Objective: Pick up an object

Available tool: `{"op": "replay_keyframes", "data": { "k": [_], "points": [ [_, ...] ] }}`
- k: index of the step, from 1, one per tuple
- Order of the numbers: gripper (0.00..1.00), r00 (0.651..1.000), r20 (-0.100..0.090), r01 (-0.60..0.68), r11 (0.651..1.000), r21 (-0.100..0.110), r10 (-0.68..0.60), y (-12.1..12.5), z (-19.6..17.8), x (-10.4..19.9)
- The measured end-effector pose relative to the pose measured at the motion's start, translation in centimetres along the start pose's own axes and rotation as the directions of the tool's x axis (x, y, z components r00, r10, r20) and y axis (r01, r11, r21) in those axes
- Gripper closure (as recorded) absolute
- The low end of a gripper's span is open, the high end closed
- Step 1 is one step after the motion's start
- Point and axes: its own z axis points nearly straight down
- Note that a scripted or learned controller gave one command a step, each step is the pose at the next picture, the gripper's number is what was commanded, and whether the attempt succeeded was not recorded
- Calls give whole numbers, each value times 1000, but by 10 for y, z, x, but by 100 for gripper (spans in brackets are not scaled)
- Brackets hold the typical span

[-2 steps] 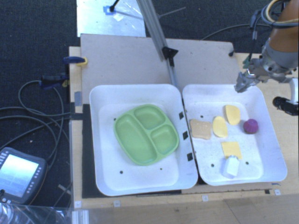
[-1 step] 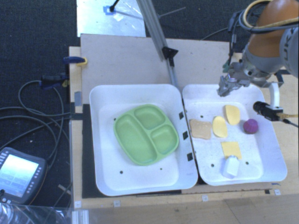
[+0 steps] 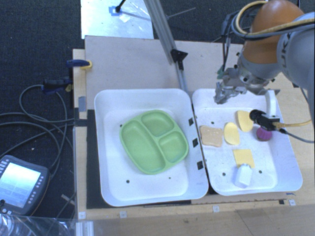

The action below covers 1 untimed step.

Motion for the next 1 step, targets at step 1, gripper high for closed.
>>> {"op": "replay_keyframes", "data": {
  "k": [1],
  "points": [
    [100, 1000, 0, 0, 1000, -1, 0, -6, -4, 47]
  ]
}}
